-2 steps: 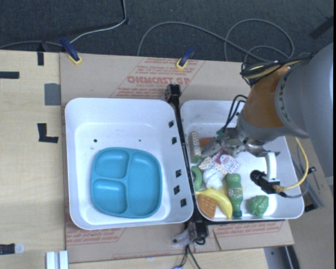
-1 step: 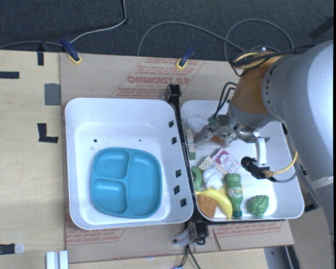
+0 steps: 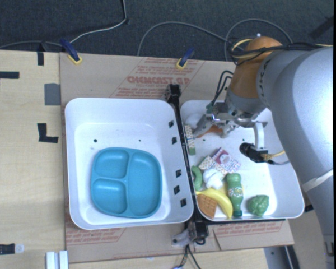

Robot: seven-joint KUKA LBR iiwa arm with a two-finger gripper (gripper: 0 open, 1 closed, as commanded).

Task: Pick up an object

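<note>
An orange object (image 3: 214, 130) lies at the far left of your right bin (image 3: 280, 178), under your claw (image 3: 217, 122), whose grip you cannot tell.

This is a robotics lab test bench, not a home. A cardboard sheet (image 3: 151, 77) clipped down with blue-and-yellow clamps (image 3: 73, 53) covers a pale wooden table (image 3: 22, 150) marked with black tape at the left of the frame. Loose cables (image 3: 120, 15) trail over dark carpet (image 3: 173, 4) along the top. Two white bins (image 3: 78, 114) hold toy items.
</note>
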